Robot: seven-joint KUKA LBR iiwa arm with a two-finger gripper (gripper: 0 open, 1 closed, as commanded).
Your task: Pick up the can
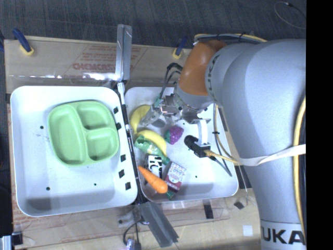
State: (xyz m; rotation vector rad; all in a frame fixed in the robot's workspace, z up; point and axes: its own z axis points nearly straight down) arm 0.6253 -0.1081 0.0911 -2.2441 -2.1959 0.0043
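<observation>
The can lies on its side in the right bin, green at one end with a black and white label, wedged between a banana and a carrot. My gripper hangs over the far left part of that bin, next to the upper banana. It is well above the can in the picture, with the lower banana between them. Nothing is visibly held.
A purple object, an orange carrot and a red-purple packet share the right bin. A green divided plate lies in the left bin. The arm's grey body covers the right side of the bench.
</observation>
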